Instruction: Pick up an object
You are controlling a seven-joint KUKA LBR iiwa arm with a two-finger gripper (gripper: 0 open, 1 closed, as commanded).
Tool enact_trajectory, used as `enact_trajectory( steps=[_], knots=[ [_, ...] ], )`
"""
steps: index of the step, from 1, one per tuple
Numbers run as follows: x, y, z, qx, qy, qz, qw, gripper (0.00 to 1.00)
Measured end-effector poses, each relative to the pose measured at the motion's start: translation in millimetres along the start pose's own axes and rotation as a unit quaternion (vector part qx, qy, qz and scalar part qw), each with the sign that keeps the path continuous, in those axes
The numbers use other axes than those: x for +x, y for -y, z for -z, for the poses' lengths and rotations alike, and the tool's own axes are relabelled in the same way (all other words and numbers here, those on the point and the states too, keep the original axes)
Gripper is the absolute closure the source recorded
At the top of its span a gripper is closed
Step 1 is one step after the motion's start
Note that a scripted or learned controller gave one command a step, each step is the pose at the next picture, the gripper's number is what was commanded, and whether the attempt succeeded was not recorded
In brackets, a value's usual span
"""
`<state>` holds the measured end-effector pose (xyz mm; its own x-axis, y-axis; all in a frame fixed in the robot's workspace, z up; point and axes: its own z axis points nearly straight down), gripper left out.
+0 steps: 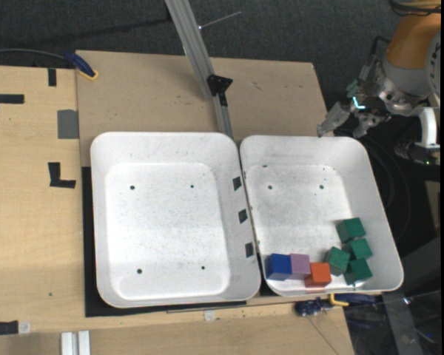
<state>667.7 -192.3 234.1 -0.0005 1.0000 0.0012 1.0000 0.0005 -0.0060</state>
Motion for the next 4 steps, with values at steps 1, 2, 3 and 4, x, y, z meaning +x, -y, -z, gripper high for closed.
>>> enact_trajectory(
  steps=[1, 2, 3, 4],
  knots=[
    [0, -1, 4, -0.002, 0.001, 0.001, 1.0, 0.0],
    [7, -3, -42, 0.0, 0.001, 0.001, 1.0, 0.0],
    [4, 7, -97, 0.001, 0.001, 0.0, 1.0, 0.0],
    [5, 9, -146, 0.0, 0.001, 0.001, 1.0, 0.0]
  ],
)
